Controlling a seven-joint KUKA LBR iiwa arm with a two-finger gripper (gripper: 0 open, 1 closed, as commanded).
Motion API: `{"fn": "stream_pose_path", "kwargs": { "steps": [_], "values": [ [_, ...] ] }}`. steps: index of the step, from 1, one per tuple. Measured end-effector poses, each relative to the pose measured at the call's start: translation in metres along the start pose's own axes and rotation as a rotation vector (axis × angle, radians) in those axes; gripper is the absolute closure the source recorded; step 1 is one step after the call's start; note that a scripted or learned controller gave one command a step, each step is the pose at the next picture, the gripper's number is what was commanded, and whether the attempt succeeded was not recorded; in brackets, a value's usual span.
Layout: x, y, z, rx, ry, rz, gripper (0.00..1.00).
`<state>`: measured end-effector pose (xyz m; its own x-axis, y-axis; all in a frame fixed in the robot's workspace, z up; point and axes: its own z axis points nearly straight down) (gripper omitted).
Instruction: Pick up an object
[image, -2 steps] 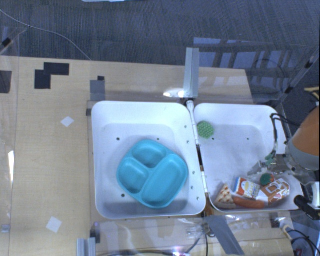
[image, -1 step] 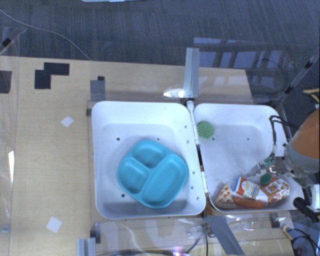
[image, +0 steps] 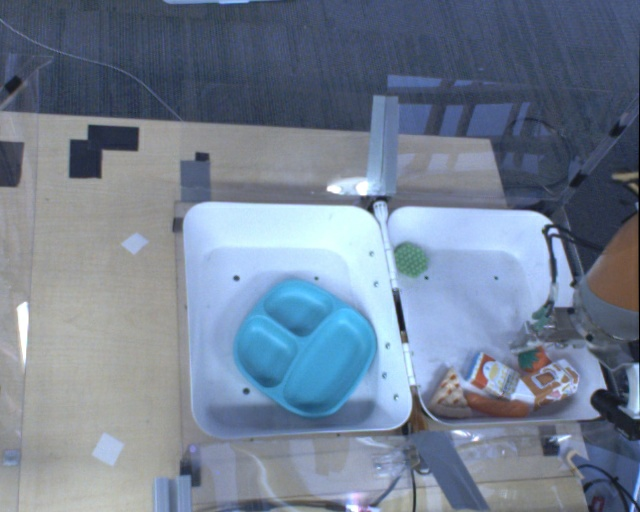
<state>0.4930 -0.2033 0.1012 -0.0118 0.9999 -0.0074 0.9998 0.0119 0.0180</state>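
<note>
Gripper at 3 o'clock edge of right bin, above food packets; grip state can't tell. Blue divided plate in left bin.

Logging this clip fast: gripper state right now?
Gripper: low in the right bin, at the pile of food packets; grip cannot be told.

No legible text, numbers or brand marks. The orange-and-white carton at 5 o'clock in the right bin carries printing too small and blurred to read.
</note>
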Motion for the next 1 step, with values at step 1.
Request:
{"fn": "stream_pose_path", "kwargs": {
  "steps": [1],
  "values": [
    [0.0353,-0.0012,-0.1465,0.012,0.005,0.055,1.0]
  ]
}}
